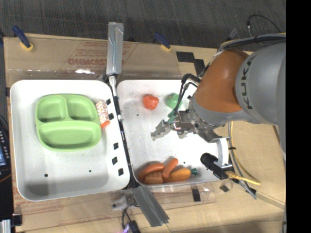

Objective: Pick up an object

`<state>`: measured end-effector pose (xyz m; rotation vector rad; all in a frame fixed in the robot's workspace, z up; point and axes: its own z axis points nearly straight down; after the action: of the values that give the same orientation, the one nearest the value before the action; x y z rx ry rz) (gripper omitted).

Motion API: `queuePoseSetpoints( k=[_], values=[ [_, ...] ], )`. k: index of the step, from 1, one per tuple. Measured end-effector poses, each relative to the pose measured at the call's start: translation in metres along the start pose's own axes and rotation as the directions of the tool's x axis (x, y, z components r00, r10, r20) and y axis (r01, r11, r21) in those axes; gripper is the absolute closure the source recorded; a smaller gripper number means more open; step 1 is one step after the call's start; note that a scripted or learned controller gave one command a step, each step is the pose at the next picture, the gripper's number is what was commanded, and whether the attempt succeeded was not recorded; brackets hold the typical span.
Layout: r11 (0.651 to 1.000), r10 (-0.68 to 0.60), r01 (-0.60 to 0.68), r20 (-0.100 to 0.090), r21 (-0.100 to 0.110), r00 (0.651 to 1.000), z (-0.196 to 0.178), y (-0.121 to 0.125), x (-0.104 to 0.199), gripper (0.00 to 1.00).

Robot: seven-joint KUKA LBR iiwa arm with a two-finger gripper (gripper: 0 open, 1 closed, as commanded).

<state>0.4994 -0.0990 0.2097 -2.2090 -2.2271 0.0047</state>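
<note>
My gripper hangs over the middle of the right bin, fingers pointing left and open, with nothing between them. A red, tomato-like piece lies up and to the left of it, apart from the fingers. A green piece sits beside the red one, partly behind the wrist cable. Along the bin's near wall lie a brown sausage, a second sausage and an orange carrot with a green tip, packed together.
The left bin holds a green divided tray with a small red-and-white packet at its right edge. A black-marked divider separates the bins. The arm's bulky grey and orange body covers the right bin's right side.
</note>
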Motion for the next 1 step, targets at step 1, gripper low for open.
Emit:
queuePoseSetpoints(
  k=[1],
  values=[
    [1.0,0.0,0.0,0.0,0.0,1.0,0.0,0.0,0.0,0.0]
  ],
)
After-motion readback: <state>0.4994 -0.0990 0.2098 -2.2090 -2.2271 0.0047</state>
